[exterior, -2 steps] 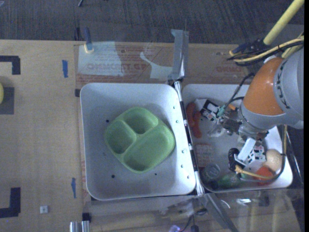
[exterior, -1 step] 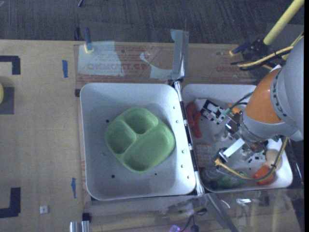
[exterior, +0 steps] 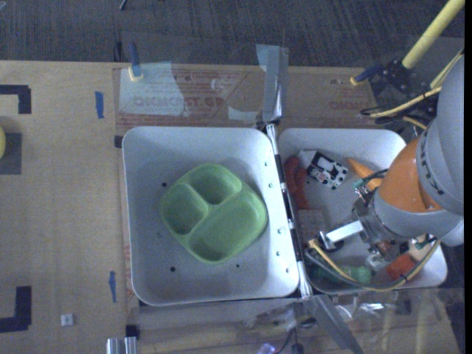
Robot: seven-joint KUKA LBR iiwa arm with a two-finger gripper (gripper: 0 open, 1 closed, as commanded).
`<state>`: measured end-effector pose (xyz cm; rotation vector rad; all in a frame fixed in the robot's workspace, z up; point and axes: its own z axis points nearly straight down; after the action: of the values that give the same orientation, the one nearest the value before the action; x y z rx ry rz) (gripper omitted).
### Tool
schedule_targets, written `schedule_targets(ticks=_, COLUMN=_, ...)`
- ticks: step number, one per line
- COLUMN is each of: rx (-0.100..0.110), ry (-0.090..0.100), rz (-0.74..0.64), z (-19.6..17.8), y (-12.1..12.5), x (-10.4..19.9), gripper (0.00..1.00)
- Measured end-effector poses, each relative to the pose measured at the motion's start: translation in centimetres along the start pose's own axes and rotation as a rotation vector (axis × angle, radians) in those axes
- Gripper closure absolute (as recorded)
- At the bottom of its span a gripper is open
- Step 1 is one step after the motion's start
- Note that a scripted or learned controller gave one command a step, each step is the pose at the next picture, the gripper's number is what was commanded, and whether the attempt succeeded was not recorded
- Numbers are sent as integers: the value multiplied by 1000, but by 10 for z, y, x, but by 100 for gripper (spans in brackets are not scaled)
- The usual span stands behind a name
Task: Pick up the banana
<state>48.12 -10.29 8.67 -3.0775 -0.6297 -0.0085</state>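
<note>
Banana spotting is rough from my seat. Inside the right bin [exterior: 339, 132], the one yellow bit I see is a thin curve [exterior: 327, 265] in its lower-left corner, and I can't tell if that's fruit or cable. Tool [exterior: 366, 243] hangs low in that bin, just right of the curve; whether it's spread or pressed together, can't tell. Green divided plate [exterior: 214, 212] sits in the left bin [exterior: 140, 198] beside it.

A green plate [exterior: 214, 211] with 3 compartments lies in a white bin [exterior: 147, 168]. Right of the plate, the other bin [exterior: 332, 140] holds a red thing [exterior: 295, 177], a black-and-white thing [exterior: 327, 169] and an orange thing [exterior: 359, 168]. Further right of the plate, the grey arm [exterior: 450, 124] sets its end effector [exterior: 372, 248] down into that bin.
</note>
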Motion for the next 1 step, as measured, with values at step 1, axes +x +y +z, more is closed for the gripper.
schedule_targets(ticks=1, rx=3, ry=-7, rz=-228, z=-96, y=16, x=5, gripper=0)
